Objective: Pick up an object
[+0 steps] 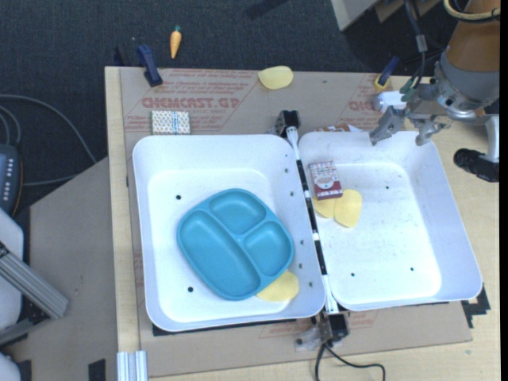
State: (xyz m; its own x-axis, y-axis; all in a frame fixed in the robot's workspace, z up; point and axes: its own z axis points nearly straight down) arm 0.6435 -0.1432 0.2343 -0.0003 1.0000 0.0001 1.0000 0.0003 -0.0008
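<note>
My gripper (406, 128) hangs over the far rim of the right bin (444, 213), its two fingers spread apart with nothing between them. Well below and left of it, a small red-and-white packet (324, 178) lies near the right bin's left wall. Just below the packet rest two yellow chip-like pieces (342, 208). In the left bin (159, 213) sits a blue divided plate (233, 242), with another yellow piece (279, 288) tucked at its lower right edge.
Outside the bins on the bench lie a yellow piece (275, 77), a small patterned packet (171, 121), a blue clip (148, 64) and a little orange carrot (175, 41). A black clamp (288, 121) sits where the bins meet.
</note>
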